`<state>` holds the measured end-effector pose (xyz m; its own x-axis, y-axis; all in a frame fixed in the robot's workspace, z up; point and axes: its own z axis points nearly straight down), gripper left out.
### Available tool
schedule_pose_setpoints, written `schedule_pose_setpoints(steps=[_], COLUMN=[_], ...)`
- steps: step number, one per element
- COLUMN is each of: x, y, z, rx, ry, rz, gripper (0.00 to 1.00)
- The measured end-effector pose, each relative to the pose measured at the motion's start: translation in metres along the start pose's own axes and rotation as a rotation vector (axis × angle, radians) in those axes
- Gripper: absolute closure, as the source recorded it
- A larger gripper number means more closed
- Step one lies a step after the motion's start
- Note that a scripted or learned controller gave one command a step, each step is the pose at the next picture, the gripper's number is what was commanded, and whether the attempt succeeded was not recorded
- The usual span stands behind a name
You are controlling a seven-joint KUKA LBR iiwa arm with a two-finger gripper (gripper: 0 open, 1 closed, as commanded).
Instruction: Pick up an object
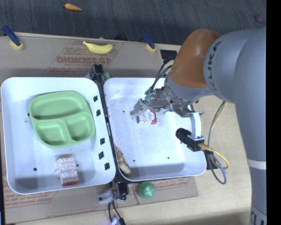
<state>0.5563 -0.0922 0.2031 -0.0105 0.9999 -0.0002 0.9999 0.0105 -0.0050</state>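
The big grey arm with the orange band (210,64) is reaching in from the right over the right shallow white bin (178,168). In the left white bin (14,139) a light green plastic tray with three compartments (61,117) is lying, and near it a small red-and-white packet (67,170). The tool (152,102) is hanging low over the right bin, touching or almost touching a small white-and-red wrapped packet (146,118), which is lying directly under its tip, slightly to the front. Whether the tool is spread or pressed together I cannot tell, because the wrist is covering it. I judge the coming move is a short straight descent.
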Motion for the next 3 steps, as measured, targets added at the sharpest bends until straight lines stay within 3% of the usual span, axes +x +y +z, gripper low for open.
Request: schedule_pose_setpoints(steps=[1,2,3], x=[0.000,0.095,0.094], y=[0.000,-0.070,-0.069], z=[-0.010,-0.009,-0.009], rx=[0.001,-0.001,-0.002], ry=[0.000,0.001,0.000], rz=[-0.003,0.001,0.004], gripper=[1.00,1.00,0.00])
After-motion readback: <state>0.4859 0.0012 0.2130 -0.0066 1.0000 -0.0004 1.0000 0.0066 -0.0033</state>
